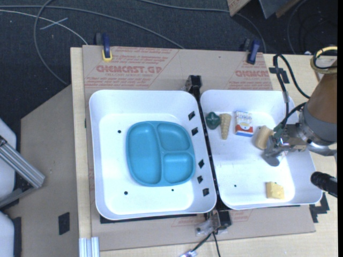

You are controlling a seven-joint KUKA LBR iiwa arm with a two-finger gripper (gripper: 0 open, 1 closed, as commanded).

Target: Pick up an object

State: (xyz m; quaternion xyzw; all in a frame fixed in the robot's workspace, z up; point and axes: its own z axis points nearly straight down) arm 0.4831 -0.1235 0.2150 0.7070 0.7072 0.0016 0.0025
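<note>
The tan, rounded bread-like piece lies in the right white bin, touching or just beside the end effector, which hangs low at that piece's right. We cannot tell how the end effector is set, nor whether anything is in it. We judge the risk thus: so close, a descent may only nudge the piece aside. Left of the piece sit a small red-and-white carton, a pale cone and a dark green lump; a yellow chunk lies below. Farther left, a blue sectioned plate rests in the left white bin.
</note>
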